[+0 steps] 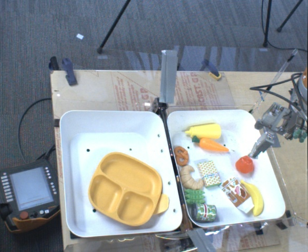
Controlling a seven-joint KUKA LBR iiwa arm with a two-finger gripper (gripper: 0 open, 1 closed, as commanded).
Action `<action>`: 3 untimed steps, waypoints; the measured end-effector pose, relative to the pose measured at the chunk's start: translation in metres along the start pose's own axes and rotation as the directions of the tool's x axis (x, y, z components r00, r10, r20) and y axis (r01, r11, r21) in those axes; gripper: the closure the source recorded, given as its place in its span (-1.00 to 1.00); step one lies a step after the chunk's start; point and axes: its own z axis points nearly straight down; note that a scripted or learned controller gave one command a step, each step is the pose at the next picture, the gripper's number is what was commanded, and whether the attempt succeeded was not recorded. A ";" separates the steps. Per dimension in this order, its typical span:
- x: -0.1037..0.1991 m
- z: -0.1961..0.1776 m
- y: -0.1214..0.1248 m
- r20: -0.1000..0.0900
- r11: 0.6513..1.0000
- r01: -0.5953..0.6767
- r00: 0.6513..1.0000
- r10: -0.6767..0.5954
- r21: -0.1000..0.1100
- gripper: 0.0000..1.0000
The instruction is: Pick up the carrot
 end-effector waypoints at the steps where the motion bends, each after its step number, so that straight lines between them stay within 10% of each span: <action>1: -0.045 0.234 0.045 0.008 0.994 0.110 0.994 -0.110 -0.003 -1.00; 2: -0.043 0.233 0.096 0.008 0.927 -0.375 0.927 0.375 -0.008 -1.00; 3: -0.054 0.233 0.098 0.002 0.769 -0.639 0.769 0.639 -0.008 -1.00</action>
